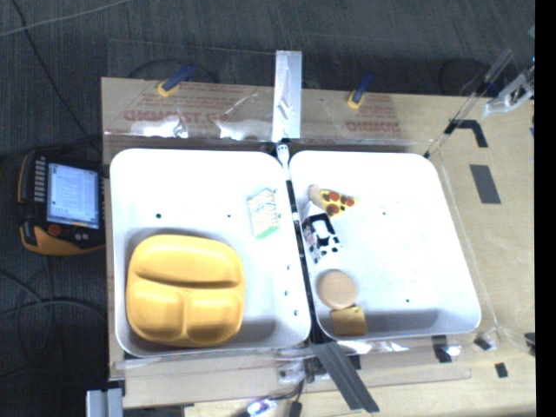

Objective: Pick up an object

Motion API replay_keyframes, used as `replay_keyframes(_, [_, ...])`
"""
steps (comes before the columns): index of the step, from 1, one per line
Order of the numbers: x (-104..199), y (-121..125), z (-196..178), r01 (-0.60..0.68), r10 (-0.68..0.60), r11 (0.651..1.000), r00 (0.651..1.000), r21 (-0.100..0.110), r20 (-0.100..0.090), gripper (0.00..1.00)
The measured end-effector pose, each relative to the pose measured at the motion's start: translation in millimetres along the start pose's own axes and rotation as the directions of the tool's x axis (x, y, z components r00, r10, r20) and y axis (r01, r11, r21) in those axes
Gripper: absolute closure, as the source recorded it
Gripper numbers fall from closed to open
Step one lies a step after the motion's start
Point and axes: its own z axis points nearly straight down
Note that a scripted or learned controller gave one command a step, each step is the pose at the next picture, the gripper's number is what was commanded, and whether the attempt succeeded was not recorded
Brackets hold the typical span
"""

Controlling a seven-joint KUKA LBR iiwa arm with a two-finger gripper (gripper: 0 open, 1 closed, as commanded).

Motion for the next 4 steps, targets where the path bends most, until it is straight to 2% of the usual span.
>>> replay_keyframes(1, [-2, 1, 0, -0.317, 0.317, 0.948, 0.948, 0.000, 0.000, 0.00])
replay_keyframes(2, [-9, 3, 0, -0.486, 0.486, 0.874, 0.874, 0.000, 0.000, 0.00])
replay_keyframes(3, [-14, -1, 7, -0.491, 0.491, 0.871, 0.871, -0.002, 0.001, 0.00])
replay_keyframes(4, [-28, -16, 5, -0.490, 0.490, 0.871, 0.871, 0.002, 0.000, 0.00])
